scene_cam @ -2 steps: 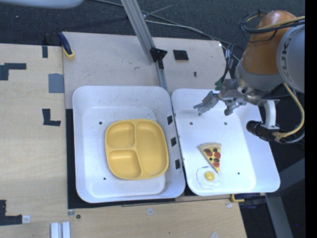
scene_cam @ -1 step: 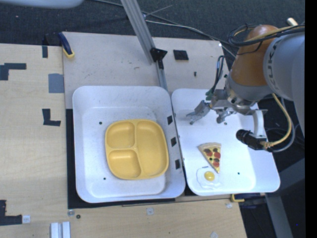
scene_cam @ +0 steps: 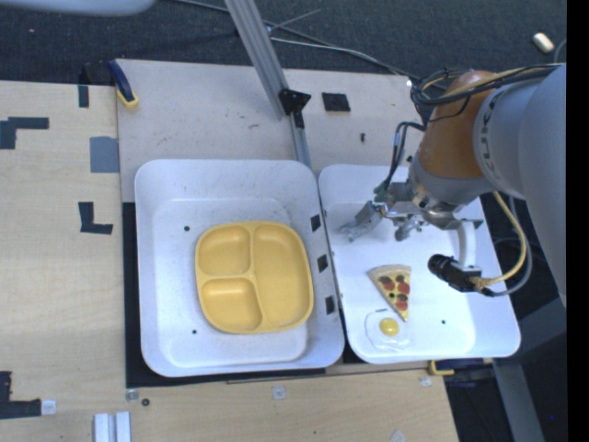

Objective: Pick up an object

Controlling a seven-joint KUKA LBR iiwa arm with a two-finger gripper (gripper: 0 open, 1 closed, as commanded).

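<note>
Two toys, a pizza slice (scene_cam: 394, 289) and fried egg (scene_cam: 387, 329), lie in the right bin (scene_cam: 492, 334); the gripper (scene_cam: 386, 224) hovers above, fingers apart, nothing held; next, descend onto the slice.

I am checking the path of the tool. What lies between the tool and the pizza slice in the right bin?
In the camera view, bare white bin floor separates the tool from the pizza slice.
</note>
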